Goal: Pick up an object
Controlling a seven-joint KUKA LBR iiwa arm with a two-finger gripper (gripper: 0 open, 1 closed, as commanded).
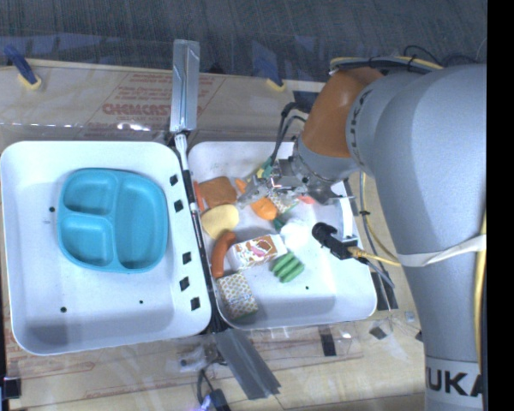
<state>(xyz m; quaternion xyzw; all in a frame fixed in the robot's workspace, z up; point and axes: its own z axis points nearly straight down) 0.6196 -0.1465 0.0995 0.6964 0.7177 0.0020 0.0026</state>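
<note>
Over the right bin (351, 302) you see the gripper (278, 181) low among the toy food (240, 221); whether it is open or closed, you cannot tell.

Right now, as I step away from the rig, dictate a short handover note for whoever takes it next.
Gripper: down in the right bin, over the upper part of the pile; whether it is open or shut cannot be told.
Things: the right bin holds toy food, among it a yellow potato-like piece, a sausage, a green pickle-like piece, a small printed packet and an orange piece. The left bin holds a blue divided plate.
Done: no pick confirmed.
Left: grasp one object and lift it.
</note>
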